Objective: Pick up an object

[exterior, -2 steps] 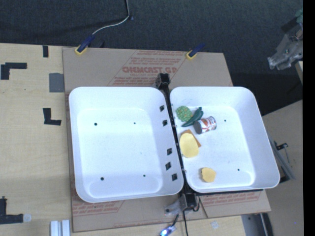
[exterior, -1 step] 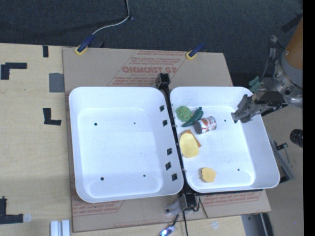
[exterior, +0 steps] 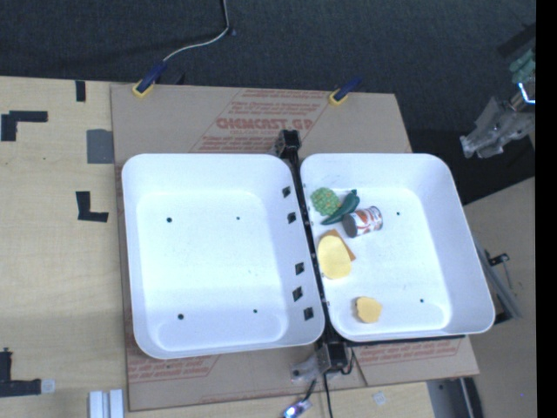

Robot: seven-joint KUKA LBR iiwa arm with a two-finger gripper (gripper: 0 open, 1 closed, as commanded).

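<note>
Yellow pieces (exterior: 335,257) are crowded against the bin wall (exterior: 306,233), so slips are likely; end effector (exterior: 496,133) state can't be told.

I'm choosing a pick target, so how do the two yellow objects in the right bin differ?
The large pale yellow rounded piece lies against the divider near the bin's middle; the small deeper yellow lump sits alone near the front wall. The large one adjoins other items; the small one stands clear. Both lie in the right white bin.
</note>
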